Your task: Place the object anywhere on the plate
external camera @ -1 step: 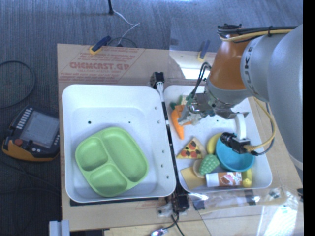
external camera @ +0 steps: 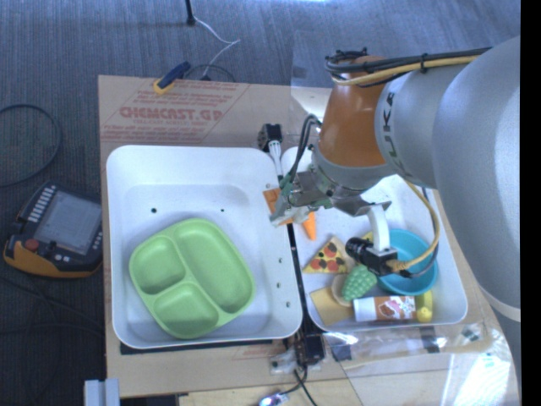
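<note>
A light green plate (external camera: 190,277) with three compartments lies in the left white bin (external camera: 135,172), toward its front. My gripper (external camera: 290,207) hangs over the divider between the two bins, at the right bin's left edge, well to the upper right of the plate. A small orange carrot-like object (external camera: 309,225) shows just below and right of the gripper, and another orange bit (external camera: 270,198) shows at its left side. Whether either one is held cannot be made out. The wrist hides what lies directly beneath.
The right bin (external camera: 452,299) holds a pizza slice toy (external camera: 325,259), a blue bowl (external camera: 410,260), a green knobbly toy (external camera: 358,282), a small bottle (external camera: 385,309) and a yellow piece (external camera: 423,307). A handheld pendant (external camera: 59,231) lies left of the bench.
</note>
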